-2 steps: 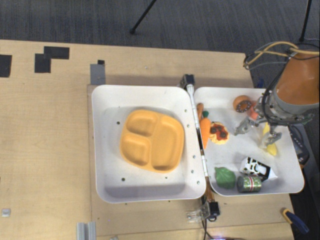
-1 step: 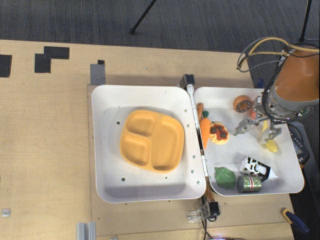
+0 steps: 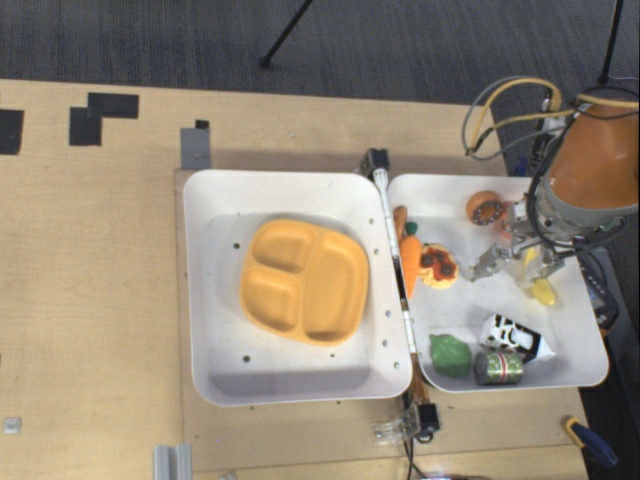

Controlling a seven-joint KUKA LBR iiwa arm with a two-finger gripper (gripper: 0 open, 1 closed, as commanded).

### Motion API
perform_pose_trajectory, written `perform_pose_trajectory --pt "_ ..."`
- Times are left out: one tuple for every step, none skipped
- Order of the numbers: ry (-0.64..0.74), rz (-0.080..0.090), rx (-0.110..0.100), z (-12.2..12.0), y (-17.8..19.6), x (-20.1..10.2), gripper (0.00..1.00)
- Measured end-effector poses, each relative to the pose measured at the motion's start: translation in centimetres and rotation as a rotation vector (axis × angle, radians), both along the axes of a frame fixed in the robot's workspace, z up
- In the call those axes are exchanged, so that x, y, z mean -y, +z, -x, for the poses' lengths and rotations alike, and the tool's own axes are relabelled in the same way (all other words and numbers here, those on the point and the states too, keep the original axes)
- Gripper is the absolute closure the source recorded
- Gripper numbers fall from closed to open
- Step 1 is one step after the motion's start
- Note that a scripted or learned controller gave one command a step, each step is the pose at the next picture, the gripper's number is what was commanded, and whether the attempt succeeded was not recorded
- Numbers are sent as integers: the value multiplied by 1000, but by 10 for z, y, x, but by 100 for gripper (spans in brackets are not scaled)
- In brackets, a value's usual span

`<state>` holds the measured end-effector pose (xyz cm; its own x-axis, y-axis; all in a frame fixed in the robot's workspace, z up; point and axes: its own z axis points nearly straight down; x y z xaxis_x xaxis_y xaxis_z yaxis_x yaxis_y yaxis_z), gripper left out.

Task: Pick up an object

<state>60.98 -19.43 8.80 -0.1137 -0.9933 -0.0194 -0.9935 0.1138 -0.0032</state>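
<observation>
two bins [image 3: 200, 298], yellow tray [image 3: 303, 278], cluttered toys [image 3: 440, 265]

No text, label or number is legible on anything here.

bench [image 3: 90, 298]: light wood | left bin [image 3: 215, 368]: white, bench centre | right bin [image 3: 590, 363]: white, touching it, near right edge
</observation>
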Motion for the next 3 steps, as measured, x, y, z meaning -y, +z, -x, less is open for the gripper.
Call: perform_pose_trajectory --pt "236 17 3 -60 -3 -22 0" --pt "625 19 4 -14 -2 8 0" --pt "619 18 10 -16 10 7 100"
